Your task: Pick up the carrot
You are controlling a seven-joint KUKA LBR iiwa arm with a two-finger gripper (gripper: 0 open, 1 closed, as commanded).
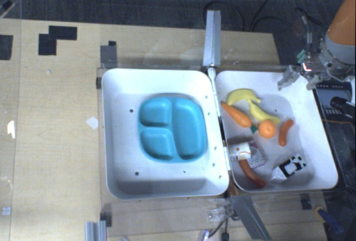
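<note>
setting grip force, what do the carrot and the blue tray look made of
Carrot: probably moulded plastic toy, smooth, even orange, slight sheen.
Blue divided tray: likely hard plastic, uniform colour, rounded moulded compartments, matte to soft gloss.
Neither can be confirmed by look alone.

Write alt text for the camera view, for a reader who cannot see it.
An orange carrot lies in the right bin beside a yellow banana, among other small toy foods. The gripper sits over that bin's far right corner, away from the carrot. The left bin holds a blue divided tray.
</note>
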